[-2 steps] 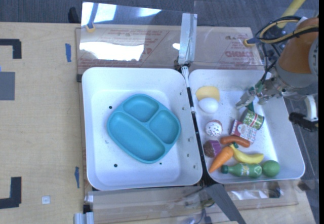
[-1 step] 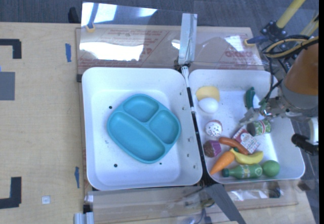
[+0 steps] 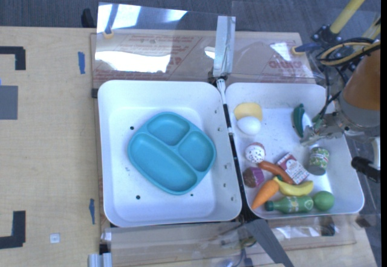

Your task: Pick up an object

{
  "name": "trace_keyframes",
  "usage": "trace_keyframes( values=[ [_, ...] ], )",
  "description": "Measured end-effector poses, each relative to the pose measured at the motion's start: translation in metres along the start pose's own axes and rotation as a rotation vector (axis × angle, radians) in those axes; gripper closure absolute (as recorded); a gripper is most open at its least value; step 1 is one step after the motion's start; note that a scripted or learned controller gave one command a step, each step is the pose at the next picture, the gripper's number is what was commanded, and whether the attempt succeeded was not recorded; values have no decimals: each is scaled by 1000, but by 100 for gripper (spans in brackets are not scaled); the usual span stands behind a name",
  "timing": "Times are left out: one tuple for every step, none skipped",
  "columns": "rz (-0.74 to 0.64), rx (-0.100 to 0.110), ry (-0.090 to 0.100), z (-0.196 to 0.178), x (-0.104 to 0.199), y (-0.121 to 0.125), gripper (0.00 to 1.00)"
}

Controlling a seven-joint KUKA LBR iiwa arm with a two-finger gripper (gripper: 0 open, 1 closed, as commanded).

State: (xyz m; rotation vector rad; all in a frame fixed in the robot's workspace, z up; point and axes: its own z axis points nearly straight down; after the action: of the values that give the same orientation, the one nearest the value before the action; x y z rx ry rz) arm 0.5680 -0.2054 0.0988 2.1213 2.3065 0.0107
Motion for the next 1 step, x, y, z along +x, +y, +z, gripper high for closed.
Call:
trace_keyframes(
  values=[
    [-1,3,3,1,1,0,0]
  ],
)
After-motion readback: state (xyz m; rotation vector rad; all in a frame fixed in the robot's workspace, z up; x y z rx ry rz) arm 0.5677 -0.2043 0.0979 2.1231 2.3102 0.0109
